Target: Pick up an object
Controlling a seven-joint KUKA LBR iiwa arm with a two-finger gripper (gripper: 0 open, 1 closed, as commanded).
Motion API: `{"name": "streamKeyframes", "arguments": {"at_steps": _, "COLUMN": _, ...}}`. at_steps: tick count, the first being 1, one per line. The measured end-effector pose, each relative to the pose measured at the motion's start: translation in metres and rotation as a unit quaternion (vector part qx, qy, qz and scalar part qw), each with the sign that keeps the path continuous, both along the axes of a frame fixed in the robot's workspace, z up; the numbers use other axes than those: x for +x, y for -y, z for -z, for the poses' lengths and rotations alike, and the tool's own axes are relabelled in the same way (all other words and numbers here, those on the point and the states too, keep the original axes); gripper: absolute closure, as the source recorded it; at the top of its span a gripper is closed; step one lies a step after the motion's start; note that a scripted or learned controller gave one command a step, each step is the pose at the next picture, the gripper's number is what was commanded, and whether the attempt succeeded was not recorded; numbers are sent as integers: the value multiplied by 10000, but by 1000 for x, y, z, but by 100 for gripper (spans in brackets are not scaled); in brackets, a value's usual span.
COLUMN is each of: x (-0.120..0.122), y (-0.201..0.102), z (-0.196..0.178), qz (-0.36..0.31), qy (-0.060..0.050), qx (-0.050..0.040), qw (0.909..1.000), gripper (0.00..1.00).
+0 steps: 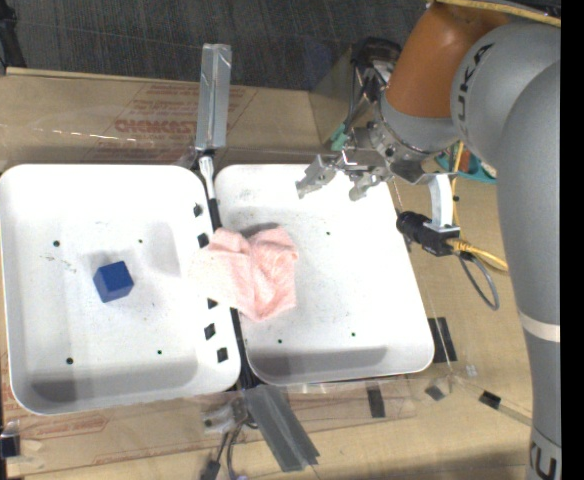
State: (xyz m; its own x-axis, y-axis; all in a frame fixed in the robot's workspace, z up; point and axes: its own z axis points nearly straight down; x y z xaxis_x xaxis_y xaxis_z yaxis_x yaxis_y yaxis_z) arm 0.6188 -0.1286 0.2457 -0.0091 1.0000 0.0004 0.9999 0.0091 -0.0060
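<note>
two shallow white plastic bins with rounded corners sit side by side on a brown cardboard-covered tabletop (pixel 92 118). in the left bin (pixel 32 268), toward its lower left part, rests a small blue cube (pixel 114 280) with crisp edges, standing apart from the walls. a crumpled pink cloth (pixel 255 268) lies soft and folded in the left part of the right bin (pixel 372 298), and its pale edge drapes over the divider between the bins, reaching just onto the left bin's rim.

the arm (pixel 512 118) enters from the right of the frame, smooth grey metal with a glossy orange band above the wrist. its gripper (pixel 337 178) hovers at the upper edge of the right bin, in the upper middle of the frame, well apart from the cloth and far from the cube. the metallic jaws stand spread apart with nothing between them (the two fingertips point left and downward over the bin's white floor). a black cable fitting with a yellow wire (pixel 472 253) hangs beside the right bin's right rim. grey tape strips hold the bins at top and bottom.
</note>
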Motion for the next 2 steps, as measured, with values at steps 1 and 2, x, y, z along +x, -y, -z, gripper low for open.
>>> {"name": "streamKeyframes", "arguments": {"at_steps": 1, "x": -3, "y": -10, "z": 120, "qz": -246, "qy": -3, "qx": -2, "qw": 9997, "gripper": 0}}
{"name": "streamKeyframes", "arguments": {"at_steps": 2, "x": -32, "y": -22, "z": 153, "qz": -721, "qy": 26, "qx": 1, "qw": 9974, "gripper": 0}}
